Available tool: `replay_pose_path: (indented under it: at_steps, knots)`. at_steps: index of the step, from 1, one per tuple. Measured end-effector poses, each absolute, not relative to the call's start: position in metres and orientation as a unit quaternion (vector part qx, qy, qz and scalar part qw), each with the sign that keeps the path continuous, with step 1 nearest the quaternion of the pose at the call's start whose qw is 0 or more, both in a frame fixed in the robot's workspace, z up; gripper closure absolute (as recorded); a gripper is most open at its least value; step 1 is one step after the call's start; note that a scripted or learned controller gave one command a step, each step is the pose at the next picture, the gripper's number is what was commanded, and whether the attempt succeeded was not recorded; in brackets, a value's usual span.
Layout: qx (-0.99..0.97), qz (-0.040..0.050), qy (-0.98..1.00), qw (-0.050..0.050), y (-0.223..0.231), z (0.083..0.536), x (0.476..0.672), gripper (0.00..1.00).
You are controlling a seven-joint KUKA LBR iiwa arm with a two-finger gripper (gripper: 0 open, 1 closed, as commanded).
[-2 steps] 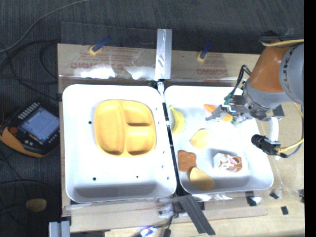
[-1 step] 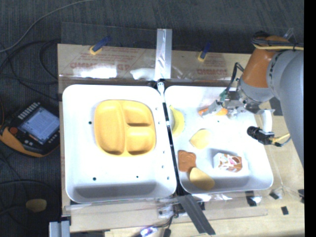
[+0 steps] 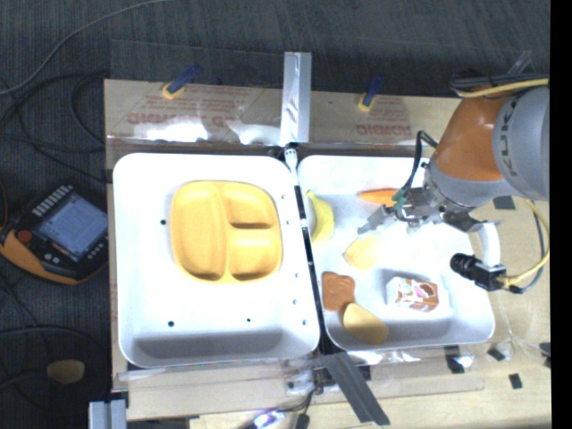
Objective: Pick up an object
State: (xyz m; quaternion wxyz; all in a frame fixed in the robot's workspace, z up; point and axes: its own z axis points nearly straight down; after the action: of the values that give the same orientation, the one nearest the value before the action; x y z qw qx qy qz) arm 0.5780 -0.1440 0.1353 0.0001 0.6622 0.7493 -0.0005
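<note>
Over the right bin: the gripper [image 3: 386,214] hangs low at the end of the grey and orange arm [image 3: 487,146]; whether its fingers are spread or pressed together cannot be told, and nothing shows between them.
Just beyond the gripper: an orange carrot [image 3: 377,196], lying flat.
Just below it: a pale yellow slice [image 3: 361,253].
Left of it: a yellow-green fruit [image 3: 320,216] against the right bin [image 3: 465,333]'s left wall.
Further below: a brown piece [image 3: 337,290], a tan wedge [image 3: 364,323], and a white printed packet [image 3: 412,292].
Well to its left: a yellow divided tray [image 3: 227,230] in the left bin [image 3: 143,329].
</note>
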Motion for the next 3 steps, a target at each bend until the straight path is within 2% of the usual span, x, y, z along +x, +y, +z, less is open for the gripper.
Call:
replay_pose_path:
  at_steps: [1, 2, 3]
  knots:
    - [0.649, -0.0002, 0.761, -0.001, -0.136, 0.179, 0.543, 0.00]
    - [0.451, 0.0013, 0.892, 0.005, -0.126, 0.089, 0.561, 0.00]
    - [0.451, 0.0029, 0.893, 0.007, -0.125, 0.099, 0.563, 1.00]
